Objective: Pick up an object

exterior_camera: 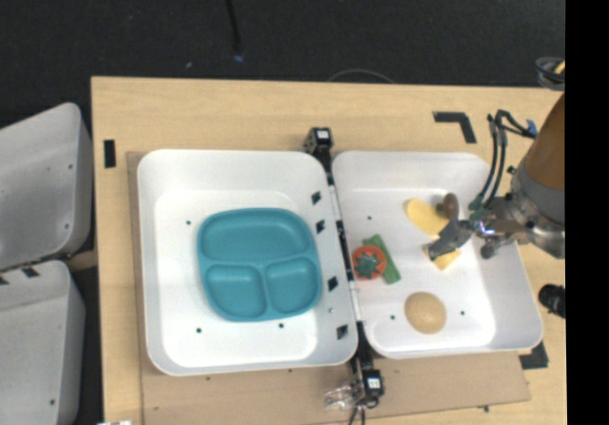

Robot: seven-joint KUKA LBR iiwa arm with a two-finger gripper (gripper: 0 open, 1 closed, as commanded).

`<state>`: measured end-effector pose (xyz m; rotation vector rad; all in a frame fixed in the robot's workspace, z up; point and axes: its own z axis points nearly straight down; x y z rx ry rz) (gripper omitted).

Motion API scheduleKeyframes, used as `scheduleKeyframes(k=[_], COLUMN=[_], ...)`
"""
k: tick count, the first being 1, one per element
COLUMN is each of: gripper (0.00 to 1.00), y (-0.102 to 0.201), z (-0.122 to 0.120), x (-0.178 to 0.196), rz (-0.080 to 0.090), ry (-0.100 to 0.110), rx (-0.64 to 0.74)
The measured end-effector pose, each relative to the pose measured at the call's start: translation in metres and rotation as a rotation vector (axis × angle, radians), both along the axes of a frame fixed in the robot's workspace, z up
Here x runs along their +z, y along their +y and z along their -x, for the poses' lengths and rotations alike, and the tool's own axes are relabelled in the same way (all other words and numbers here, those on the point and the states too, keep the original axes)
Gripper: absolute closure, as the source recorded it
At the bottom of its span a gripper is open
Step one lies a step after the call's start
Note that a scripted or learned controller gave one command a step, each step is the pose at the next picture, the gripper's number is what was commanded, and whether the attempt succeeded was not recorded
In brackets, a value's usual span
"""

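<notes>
Dark two-finger claw point(447, 244) low in the right white bin point(476, 338), touching a flat yellow piece point(425, 215); fingers' state impossible to tell. Best centred over it before closing, clear of the red-and-green toy point(373, 261) just beside.

Arm point(542, 166) cut off at right edge — pincer point(447, 244) finger gap too blurred to tell.

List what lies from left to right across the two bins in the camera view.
Teal divided plate in the left bin → red and green toy → round tan ball in the right bin → gripper above a yellow piece.
</notes>
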<state>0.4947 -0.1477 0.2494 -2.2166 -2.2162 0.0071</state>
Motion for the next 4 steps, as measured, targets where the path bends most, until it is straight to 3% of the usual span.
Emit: scheduleKeyframes(k=[1, 4], gripper=[0.00, 0.00], y=[0.000, 0.001], z=[-0.002, 0.002], x=[0.005, -0.151], rz=[0.002, 0.003], ry=[-0.010, -0.005], rx=[0.002, -0.004])
